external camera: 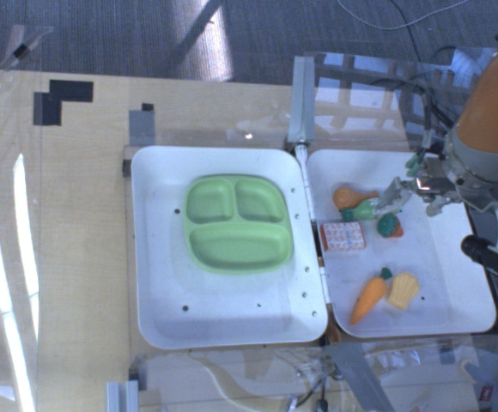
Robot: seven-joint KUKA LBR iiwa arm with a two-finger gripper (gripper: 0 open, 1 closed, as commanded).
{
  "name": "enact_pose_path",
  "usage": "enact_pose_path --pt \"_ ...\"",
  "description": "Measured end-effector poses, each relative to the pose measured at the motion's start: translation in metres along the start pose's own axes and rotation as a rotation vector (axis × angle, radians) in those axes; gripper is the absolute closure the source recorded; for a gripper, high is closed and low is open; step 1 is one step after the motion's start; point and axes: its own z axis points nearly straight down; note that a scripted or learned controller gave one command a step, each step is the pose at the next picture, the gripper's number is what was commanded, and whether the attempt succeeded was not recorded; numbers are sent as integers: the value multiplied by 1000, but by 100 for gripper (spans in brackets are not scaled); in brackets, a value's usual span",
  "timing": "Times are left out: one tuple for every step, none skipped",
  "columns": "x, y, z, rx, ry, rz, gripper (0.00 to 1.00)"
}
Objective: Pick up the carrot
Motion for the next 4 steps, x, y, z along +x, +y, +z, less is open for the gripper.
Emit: enact_pose_path --pt "-11 -43 150 -4 0 -230 0" --pt "-12 -56 153 -21 -8 -482 0" --pt "-11 -54 144 -23 -6 -483 100" --pt "72 -62 60 -5 -2 -529 100"
